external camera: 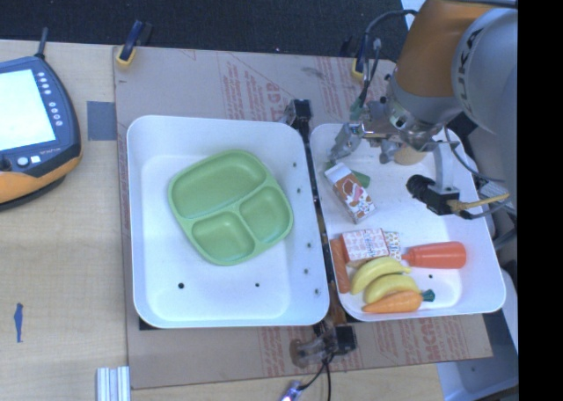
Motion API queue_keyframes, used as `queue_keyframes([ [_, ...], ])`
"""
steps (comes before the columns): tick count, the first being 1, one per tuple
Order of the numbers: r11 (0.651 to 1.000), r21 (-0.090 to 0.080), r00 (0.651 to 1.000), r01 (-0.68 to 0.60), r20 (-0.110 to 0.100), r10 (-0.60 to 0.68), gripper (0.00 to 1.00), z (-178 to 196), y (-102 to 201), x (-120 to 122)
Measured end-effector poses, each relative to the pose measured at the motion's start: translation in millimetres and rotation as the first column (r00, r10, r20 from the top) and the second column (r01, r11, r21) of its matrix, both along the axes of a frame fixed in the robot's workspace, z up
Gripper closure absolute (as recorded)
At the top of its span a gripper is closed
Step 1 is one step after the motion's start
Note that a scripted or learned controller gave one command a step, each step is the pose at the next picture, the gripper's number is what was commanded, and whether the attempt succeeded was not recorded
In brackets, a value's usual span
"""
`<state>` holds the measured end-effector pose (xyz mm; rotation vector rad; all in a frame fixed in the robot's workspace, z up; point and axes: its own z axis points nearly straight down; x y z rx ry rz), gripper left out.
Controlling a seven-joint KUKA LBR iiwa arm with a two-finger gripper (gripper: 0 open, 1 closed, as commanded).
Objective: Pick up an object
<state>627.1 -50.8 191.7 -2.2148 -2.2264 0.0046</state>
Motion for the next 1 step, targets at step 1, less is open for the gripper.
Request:
queue_keyframes([
  [1, 1.000, 0.000, 1.000, 0.003, 0.000, -0.003, 0.00, -35.9, -42.6, 25.8],
])
